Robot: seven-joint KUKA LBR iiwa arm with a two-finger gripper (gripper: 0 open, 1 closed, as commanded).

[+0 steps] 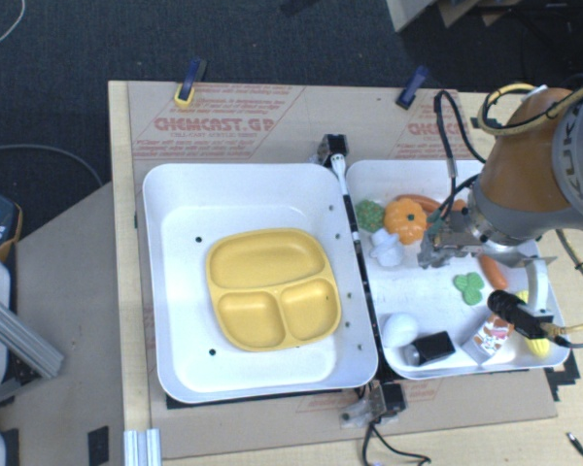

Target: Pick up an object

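- Right bin [408, 365]: orange pumpkin [406, 217] at far end, beside green piece [371, 214]; carrot [496, 274] partly covered.
- Gripper [437, 252] low beside pumpkin; finger state cannot be told, nothing seen held.
- Left bin [165, 260]: yellow divided tray [270, 287].

Two white bins [165, 260] [408, 175], one yellow divided tray [272, 287], one small orange pumpkin [406, 217], two green pieces [370, 214] [469, 285], one black block [432, 348], one white ball [400, 329]
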